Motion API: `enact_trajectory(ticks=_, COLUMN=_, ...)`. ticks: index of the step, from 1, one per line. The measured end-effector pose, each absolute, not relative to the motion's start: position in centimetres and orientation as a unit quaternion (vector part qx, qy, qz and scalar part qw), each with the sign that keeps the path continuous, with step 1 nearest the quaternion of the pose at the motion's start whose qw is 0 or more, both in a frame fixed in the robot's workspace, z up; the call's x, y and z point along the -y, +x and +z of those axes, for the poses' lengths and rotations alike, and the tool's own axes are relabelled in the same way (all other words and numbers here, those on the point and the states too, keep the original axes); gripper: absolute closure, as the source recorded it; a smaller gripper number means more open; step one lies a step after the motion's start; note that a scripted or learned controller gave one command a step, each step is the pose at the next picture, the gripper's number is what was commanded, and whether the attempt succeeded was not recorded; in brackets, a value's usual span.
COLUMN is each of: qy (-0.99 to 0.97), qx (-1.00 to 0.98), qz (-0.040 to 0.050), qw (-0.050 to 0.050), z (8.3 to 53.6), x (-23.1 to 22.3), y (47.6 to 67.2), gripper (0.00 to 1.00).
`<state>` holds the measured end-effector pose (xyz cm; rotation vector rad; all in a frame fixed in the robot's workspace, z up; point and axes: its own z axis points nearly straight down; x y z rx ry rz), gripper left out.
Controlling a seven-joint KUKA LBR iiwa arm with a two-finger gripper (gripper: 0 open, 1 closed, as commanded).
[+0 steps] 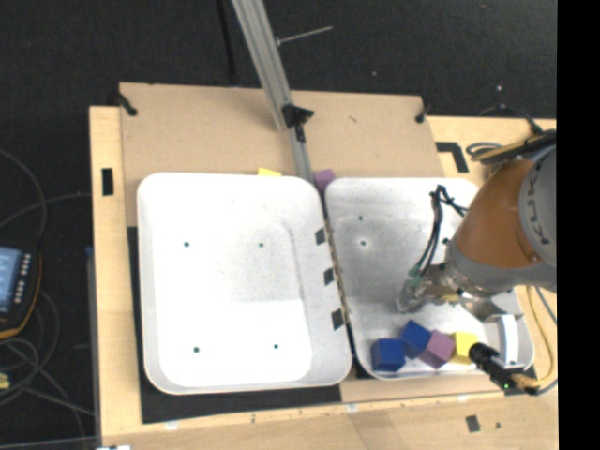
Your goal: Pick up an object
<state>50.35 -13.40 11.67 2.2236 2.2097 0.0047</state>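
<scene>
My claw (412, 293) hangs in the right bin (375, 214), just above the blue cube (415, 334); I cannot tell its state, and if I descend off-centre, I may push the cube against the purple cube (438, 347).

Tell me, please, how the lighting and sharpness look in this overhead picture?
In the camera view, the left bin is bright, nearly washed out, with little surface detail; the right bin looks greyer, with darker mottling near the arm; the whole picture is soft, so the gripper and the blocks lack crisp edges; the floor beyond the bench is very dark.
</scene>
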Motion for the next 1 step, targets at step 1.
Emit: enact_trajectory(ticks=1, qy=0.710, qx=-0.704, qz=0.0026, qw=0.007, z=12.72, x=13.57, y=50.48, gripper=1.00)
